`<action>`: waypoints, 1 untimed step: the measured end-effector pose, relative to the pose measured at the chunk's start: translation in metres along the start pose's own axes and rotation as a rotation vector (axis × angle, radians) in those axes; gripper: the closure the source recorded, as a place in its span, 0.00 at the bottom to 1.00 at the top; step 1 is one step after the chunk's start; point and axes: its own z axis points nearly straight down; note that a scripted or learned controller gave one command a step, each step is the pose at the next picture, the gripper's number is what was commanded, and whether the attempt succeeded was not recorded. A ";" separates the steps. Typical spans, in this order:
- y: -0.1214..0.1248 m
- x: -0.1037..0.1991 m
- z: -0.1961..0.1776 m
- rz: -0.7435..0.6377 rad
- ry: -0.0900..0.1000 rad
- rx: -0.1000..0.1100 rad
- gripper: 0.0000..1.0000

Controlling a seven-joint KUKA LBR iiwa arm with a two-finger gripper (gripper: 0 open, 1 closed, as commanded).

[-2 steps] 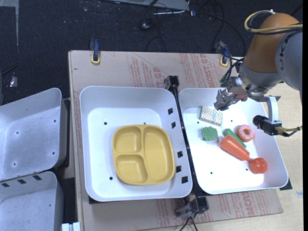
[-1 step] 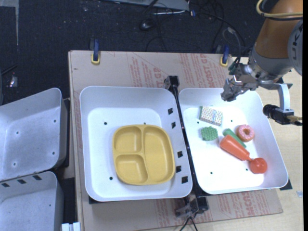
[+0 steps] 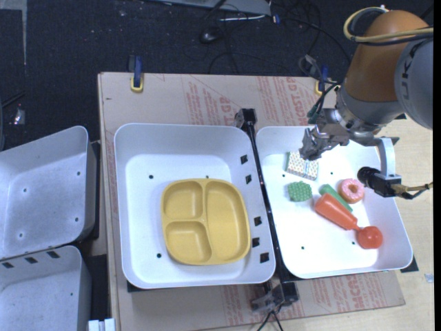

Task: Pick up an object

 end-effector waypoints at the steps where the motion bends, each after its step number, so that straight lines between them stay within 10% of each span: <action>1: -0.030 0.044 -0.007 -0.001 0.001 0.000 1.00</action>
